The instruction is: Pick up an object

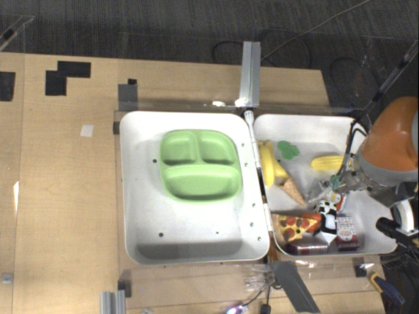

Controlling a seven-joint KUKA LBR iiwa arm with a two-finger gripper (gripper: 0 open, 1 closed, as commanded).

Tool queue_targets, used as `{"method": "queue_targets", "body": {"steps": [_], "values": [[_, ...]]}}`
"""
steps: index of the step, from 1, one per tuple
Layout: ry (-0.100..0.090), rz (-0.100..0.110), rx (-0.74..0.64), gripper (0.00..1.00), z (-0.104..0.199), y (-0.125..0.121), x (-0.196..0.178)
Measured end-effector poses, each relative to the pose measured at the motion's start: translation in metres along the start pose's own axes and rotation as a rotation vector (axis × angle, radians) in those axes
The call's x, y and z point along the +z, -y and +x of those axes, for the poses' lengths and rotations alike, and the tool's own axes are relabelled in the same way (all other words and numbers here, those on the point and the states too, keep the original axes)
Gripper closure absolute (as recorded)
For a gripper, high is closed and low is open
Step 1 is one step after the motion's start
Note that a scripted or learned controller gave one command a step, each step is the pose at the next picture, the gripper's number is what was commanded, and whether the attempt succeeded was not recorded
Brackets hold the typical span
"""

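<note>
The right bin [308, 124] holds several toy foods. A yellow banana [270, 164] lies along its left wall, with a small green piece [287, 150] beside it. A yellow corn cob [326, 163] sits further right and a tan cone [294, 190] lies in the middle. At the front are a pizza slice [298, 225], a black-and-white item [327, 209], a dark red bar [308, 246] and a small printed packet [346, 227]. My gripper [332, 187] hangs low in this bin, between the corn cob and the black-and-white item. I see nothing held in it.
The left bin [141, 227] holds a green divided plate [198, 164]. A metal post [251, 70] stands behind the seam between the bins. The arm's orange band [396, 133] and grey wrist cover the right bin's right side. Cables run at the far right.
</note>
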State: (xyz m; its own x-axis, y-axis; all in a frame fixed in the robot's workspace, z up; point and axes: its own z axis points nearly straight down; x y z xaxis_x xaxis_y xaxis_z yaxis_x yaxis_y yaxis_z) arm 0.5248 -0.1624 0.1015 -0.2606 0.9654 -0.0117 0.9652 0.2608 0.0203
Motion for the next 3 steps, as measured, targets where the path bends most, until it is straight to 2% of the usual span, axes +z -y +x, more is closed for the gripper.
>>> {"method": "queue_targets", "body": {"steps": [1, 2, 3], "values": [[0.006, -0.012, 0.012, 0.0, 0.01, -0.09, 0.005], [-0.007, 0.014, 0.292, 0.0, 0.019, -0.155, 0.017], [-0.006, 0.005, 0.283, 1.0, 0.02, -0.159, 0.003]]}}
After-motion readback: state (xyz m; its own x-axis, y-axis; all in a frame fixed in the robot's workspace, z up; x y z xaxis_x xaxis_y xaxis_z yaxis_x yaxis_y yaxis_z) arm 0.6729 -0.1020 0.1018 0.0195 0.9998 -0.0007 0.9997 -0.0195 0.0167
